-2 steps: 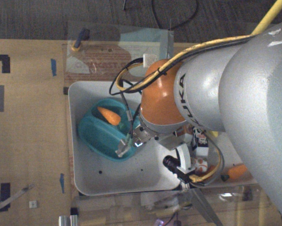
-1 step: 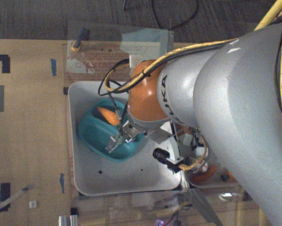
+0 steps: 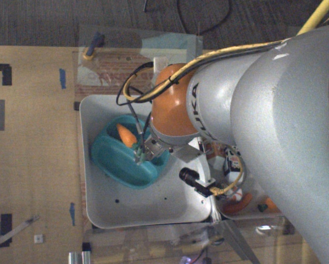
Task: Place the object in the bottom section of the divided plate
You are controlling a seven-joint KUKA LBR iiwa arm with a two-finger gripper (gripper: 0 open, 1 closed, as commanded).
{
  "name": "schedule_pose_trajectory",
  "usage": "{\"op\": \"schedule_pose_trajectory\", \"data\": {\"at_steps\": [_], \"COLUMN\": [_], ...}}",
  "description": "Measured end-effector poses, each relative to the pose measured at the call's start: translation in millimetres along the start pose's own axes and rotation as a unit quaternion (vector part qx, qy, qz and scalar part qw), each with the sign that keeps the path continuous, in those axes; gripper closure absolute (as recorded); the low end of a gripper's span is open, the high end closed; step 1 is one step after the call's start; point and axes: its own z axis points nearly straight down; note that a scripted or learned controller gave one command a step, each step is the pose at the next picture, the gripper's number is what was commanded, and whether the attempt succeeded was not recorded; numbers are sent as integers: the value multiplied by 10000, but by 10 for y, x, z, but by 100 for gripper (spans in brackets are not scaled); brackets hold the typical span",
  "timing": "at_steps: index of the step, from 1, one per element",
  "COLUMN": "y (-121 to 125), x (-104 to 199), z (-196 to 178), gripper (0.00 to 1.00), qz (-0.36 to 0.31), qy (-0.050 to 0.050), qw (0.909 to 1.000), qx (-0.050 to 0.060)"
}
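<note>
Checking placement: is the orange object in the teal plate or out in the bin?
In. The orange object lies inside the teal divided plate, within its rim; which section, cannot tell.

Light was even and moderate, with no hard glare. The grey arm (image 3: pixel 274 125) filled the right side, soft and out of focus, its upper edge brightest. The white bin (image 3: pixel 153 202) looked dull grey, faintly shadowed beneath the arm. Fine detail was grainy throughout.

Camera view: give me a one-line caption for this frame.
KUKA arm reaches from the right over a teal divided plate in the left white bin; an orange object lies in the plate.
</note>
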Motion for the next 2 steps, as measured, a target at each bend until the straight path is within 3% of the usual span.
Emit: {"op": "schedule_pose_trajectory", "data": {"at_steps": [1, 2], "y": [68, -19], "x": [-381, -1228], "z": [93, -1668], "gripper": [100, 100], "qz": [1347, 572], "qy": [170, 37], "qw": [9905, 9982], "qx": [217, 178]}}
